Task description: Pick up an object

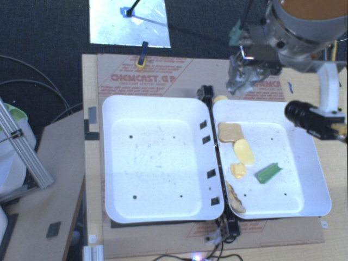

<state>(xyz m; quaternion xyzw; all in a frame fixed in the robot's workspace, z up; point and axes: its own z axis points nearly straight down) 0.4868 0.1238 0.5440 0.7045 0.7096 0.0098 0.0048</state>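
Arm (307, 10) comes in from top right, grey body w/ orange band at the very top of the frame, wrist angled down-left toward the bench. Gripper (239, 83) hangs above the far edge of the right bin (310, 200), roughly over the cardboard strip behind it, near the divider betw. the two bins; it's metallic and blurry, nothing seen between its tips, and whether it's released or clenched can't be told from this angle. A black cylindrical part (307, 118) on a white bracket sticks out at the right, over the right bin's far-right rim. Right bin holds the objs: a tan flat piece (230, 132) near the far-left corner, a pale yellow oval piece (244, 151) touching it just below, a smaller yellow lump (237, 171) just beside that, a green wedge (268, 173) a bit to the right of the lump, and a brownish item (235, 197) lying against the left wall toward the near corner. A small yellow round thing (220, 98) sits at the far rim next to the divider, just below the gripper. All objs lie in the bin, apart from the gripper. Left bin (109, 162) shows bare white floor w/ a few dark specks. Both bins rest on cardboard (157, 78) w/ red print; a shiny sheet (129, 15) lies beyond it on dark floor.
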